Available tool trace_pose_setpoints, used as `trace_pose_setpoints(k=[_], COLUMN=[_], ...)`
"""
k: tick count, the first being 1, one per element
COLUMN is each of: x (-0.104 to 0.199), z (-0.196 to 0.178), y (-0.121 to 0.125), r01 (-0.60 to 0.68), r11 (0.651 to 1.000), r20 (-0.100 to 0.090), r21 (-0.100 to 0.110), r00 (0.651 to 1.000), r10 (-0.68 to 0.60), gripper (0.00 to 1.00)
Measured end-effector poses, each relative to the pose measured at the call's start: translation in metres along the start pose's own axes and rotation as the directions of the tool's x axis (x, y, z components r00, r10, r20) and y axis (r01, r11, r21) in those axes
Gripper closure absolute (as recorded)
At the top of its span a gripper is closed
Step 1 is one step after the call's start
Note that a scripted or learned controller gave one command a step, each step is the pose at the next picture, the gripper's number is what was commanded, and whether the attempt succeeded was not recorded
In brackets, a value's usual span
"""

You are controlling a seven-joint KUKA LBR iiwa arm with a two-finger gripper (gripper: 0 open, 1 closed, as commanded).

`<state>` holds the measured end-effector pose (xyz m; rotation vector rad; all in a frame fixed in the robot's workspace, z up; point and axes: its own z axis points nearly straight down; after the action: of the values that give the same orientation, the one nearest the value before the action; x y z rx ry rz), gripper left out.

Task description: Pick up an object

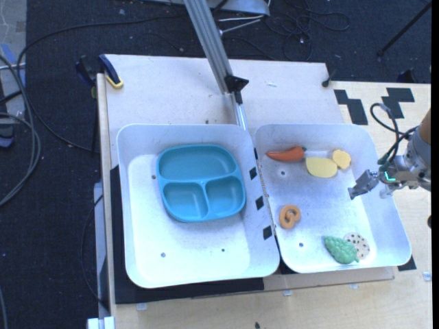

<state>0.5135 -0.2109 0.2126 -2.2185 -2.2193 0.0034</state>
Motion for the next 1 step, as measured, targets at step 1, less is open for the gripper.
trace_pose_setpoints(k=[1], x=[-0.0001], z=[-0.0016], y=[0.0011], r01=[0.001], r11=[1.000], r20=[0.001], r21=[-0.004], r00=[1.000], r10=[-0.001], gripper=[0.00])
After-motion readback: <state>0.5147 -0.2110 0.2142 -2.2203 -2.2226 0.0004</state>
